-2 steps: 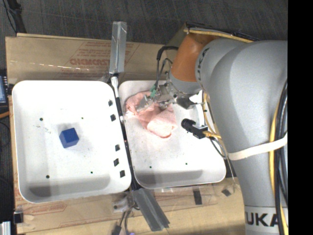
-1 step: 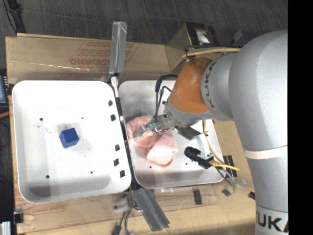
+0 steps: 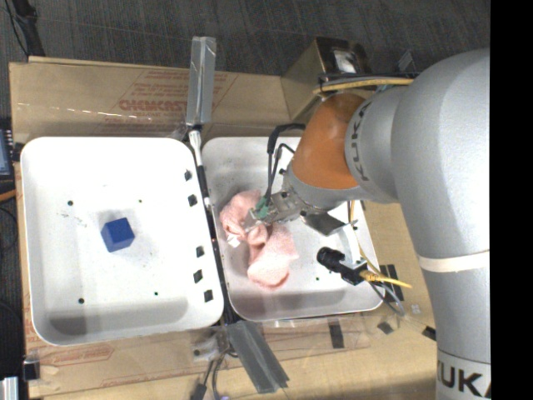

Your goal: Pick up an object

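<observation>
A pink cloth-like soft object (image 3: pixel 260 242) lies crumpled in the right bin (image 3: pixel 241 161), near its left wall. My gripper (image 3: pixel 265 212) is down on the upper part of this pink object, reaching in from the right. A small blue cube (image 3: pixel 118 233) sits alone in the left bin (image 3: pixel 50 165), left of its middle.
The arm's big grey body and orange band (image 3: pixel 329 152) cover the right bin's far right side. A raised divider with black clips (image 3: pixel 200 223) separates the two bins. Brown cardboard (image 3: pixel 108 90) lies behind the bins.
</observation>
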Available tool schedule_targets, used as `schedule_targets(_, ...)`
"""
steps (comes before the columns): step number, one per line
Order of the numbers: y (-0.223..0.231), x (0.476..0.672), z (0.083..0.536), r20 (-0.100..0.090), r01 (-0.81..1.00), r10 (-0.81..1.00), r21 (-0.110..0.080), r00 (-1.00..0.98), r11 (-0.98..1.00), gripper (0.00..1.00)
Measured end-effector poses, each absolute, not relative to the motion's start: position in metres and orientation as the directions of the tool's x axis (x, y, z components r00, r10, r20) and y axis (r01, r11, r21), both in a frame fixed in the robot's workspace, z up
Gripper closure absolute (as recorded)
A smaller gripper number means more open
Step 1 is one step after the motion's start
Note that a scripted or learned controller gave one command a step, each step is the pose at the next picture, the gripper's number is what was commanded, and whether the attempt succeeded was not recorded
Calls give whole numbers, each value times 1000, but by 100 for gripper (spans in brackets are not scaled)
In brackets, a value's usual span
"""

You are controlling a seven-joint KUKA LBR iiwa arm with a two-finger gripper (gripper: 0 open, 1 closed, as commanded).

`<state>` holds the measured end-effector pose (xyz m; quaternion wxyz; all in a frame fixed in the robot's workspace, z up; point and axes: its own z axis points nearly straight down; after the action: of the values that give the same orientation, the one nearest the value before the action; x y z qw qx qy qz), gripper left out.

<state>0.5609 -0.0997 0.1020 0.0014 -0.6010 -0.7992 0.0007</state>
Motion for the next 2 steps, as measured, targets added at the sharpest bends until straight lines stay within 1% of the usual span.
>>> schedule_targets(1, -100, 561, 102, 1, 961, 961, -3, -277, 277, 0)
schedule_targets(2, -99, 561, 111, 1, 960, 960, -5, -278, 278, 100)
